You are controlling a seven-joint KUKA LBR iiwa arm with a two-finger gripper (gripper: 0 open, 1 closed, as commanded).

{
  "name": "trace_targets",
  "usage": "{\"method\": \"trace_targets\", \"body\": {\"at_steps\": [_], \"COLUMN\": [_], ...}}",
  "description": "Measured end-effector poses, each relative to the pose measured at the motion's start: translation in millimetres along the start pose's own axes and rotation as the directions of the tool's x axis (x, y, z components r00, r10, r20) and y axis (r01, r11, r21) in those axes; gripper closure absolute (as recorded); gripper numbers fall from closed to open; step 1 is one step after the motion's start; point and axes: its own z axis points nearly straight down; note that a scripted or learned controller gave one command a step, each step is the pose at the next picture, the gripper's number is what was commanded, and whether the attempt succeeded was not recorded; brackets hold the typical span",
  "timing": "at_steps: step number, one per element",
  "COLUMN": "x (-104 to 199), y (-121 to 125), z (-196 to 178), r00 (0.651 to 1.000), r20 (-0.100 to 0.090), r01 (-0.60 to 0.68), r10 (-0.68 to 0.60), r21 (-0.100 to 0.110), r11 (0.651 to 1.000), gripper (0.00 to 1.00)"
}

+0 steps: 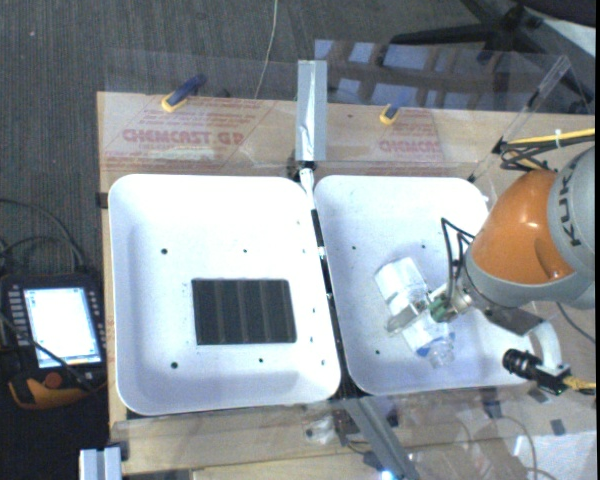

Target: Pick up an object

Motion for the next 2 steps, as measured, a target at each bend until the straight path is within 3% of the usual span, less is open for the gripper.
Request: {"method": "trace_targets", "body": {"at_steps": [1,2], "x": [-11.6,-11.3], "y": [49.6,49.7], "z": [2.6,2.8], "r00": [0.999,0.999], "r20": [-0.007,-0.008], "r01": [-0.051,-0.051], "r10": [0.052,0.051], "r21": [0.004,0.005], "r11": [0.999,0.999], "gripper": [0.0,0.0]}}
